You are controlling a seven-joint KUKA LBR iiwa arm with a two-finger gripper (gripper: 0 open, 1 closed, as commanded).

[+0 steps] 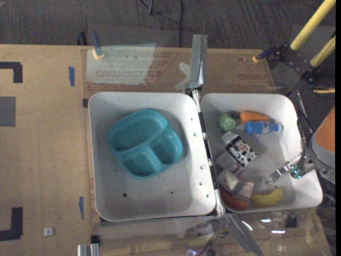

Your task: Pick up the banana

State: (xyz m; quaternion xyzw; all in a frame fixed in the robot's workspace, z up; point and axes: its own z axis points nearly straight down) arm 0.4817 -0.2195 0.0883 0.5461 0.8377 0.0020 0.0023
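Observation:
The yellow banana lies at the front of the right bin, close to its front wall and just right of a red item. My gripper reaches in from the right and hangs low over the bin floor, just above and slightly behind the banana. Nothing shows in its grasp. The arm's orange band is at the right edge.
The right bin also holds a cow-patterned carton, a small box, a green ball-like item, an orange carrot and a blue bottle. A teal divided plate sits in the left bin.

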